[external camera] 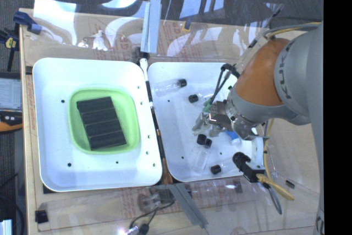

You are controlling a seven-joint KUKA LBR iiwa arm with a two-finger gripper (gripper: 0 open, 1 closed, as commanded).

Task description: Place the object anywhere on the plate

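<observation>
A light green plate [131, 113] lies in the middle of the left bin [47, 91]. On it rests a dark, ribbed rectangular block [100, 122], lying flat and a little slanted. My gripper [204, 123] is low over the right bin [170, 113], near its centre and far from the plate. It hangs among small vials and black caps. The wrist and orange band [258, 80] hide the bin floor to its right. I cannot make out anything held at the gripper's tip.
Loose in the right bin are a clear vial with a black cap [175, 85], a black cap [193, 98], another [204, 141] just below the gripper, and a vial [208, 165] near the front rim. Yellow-handled pliers [275, 187] lie outside it.
</observation>
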